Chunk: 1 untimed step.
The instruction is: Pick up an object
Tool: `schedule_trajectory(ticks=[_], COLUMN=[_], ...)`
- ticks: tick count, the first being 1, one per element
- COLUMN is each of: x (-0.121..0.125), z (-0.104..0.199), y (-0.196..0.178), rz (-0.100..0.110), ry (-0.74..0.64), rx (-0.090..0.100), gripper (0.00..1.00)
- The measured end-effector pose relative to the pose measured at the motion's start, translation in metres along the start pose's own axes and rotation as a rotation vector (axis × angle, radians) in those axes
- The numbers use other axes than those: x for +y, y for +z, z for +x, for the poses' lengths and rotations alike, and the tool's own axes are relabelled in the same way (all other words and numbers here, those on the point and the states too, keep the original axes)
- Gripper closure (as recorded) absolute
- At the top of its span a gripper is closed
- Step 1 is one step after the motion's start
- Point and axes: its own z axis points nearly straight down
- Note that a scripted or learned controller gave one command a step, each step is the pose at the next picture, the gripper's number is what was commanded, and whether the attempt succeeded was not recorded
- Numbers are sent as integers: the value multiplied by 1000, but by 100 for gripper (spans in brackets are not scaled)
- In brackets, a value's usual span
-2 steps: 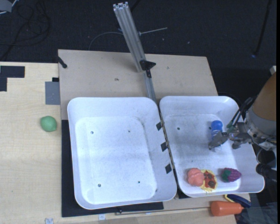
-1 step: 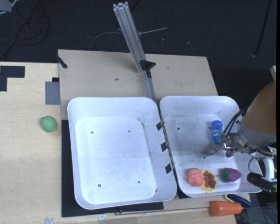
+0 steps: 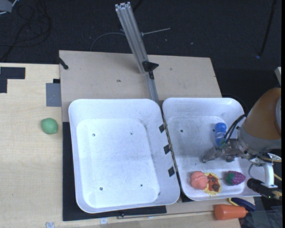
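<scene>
The tool (image 3: 217, 154) is seen low in the right bin (image 3: 190, 109), beside the blue bottle (image 3: 220, 133); finger state can't be told. The bottle may be knocked over or missed w/ a slightly off approach.

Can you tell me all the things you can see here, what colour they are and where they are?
left bin: 1, white, middle of the bench.
right bin: 1, white, right beside the left bin.
blue object: 1, blue, in the right bin, next to the end effector.
pink object: 1, pink, near front edge of the right bin.
yellow and red object: 1, yellow and red, touching the pink one.
purple object: 1, purple, front right corner of the right bin.
green ball: 1, green, on the bench left of the bins.
orange object: 1, orange, on the bench in front of the right bin.
metal bar: 1, grey, behind the bins.
arm: 1, grey with orange band, right side.
end effector: 1, dark grey, inside the right bin.
</scene>
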Motion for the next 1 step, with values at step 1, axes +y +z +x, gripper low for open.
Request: schedule_trajectory(ticks=[1], x=[0], z=[-1], y=[-12], rz=[-3], ry=[3], rx=[-1], gripper=[100])
